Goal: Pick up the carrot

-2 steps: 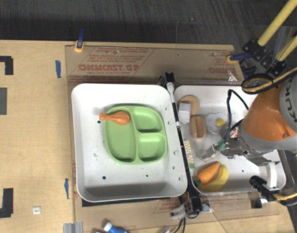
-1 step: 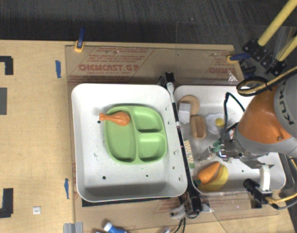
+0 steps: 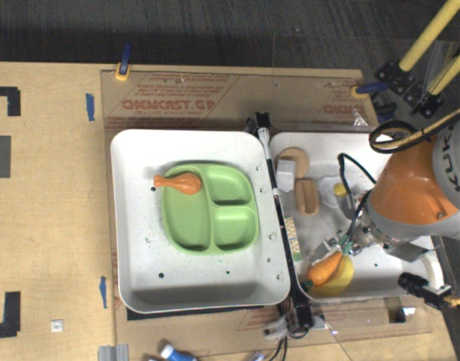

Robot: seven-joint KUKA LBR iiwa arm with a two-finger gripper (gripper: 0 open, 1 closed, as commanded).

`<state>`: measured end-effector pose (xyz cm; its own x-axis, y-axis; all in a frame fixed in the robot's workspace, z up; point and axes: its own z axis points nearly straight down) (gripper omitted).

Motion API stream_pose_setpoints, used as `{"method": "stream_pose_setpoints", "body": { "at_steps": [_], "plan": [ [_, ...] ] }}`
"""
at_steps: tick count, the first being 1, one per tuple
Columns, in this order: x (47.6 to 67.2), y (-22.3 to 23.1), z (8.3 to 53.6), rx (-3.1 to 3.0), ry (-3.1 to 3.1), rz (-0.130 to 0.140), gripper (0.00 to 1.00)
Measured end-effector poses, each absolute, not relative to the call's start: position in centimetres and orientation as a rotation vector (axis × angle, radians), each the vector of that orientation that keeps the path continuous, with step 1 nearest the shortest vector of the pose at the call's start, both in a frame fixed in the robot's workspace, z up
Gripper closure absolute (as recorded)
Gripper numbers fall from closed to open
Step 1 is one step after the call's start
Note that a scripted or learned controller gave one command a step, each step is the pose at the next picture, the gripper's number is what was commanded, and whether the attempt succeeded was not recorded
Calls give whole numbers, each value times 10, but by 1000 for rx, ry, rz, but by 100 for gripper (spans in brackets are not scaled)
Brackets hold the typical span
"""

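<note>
Two white bins sat side by side on the bench. The arm (image 3: 410, 190) reached in from the right and hung over the right bin (image 3: 380, 277), with the gripper (image 3: 344, 245) low near that bin's front-left corner.

Carrot (image 3: 324, 268), as I judged it: the orange tapered piece in the right bin, close to the divider wall. It rested against a yellow object (image 3: 339, 275) and lay just below and left of the gripper. Contact between gripper and carrot could not be confirmed.

Claw state: cannot tell, since the wrist hid it from above.

Placement: the wrist was probably set there because the carrot was its target. The yellow object seemed to prop the carrot, so it sat slightly raised.

Orientation: the long axis ran diagonally from lower left to upper right in the view. The upper-right end pointed at the gripper and looked narrower, though this was uncertain.

One other orange piece (image 3: 178, 182) lay on the green divided plate (image 3: 214, 235) in the left bin (image 3: 139, 262), its thin end pointing left. That could be a second candidate.
</note>
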<state>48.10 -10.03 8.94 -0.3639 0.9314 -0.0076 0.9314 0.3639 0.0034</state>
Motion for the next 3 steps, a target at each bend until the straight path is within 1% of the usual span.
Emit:
{"method": "stream_pose_setpoints", "body": {
  "at_steps": [1, 2, 3],
  "plan": [
    [486, -102, 101, 1757, 2567, 4, 100],
    [483, -101, 91, 2094, 2326, 13, 100],
    [485, -100, 101, 2088, 2324, 15, 100]
  ]
}}
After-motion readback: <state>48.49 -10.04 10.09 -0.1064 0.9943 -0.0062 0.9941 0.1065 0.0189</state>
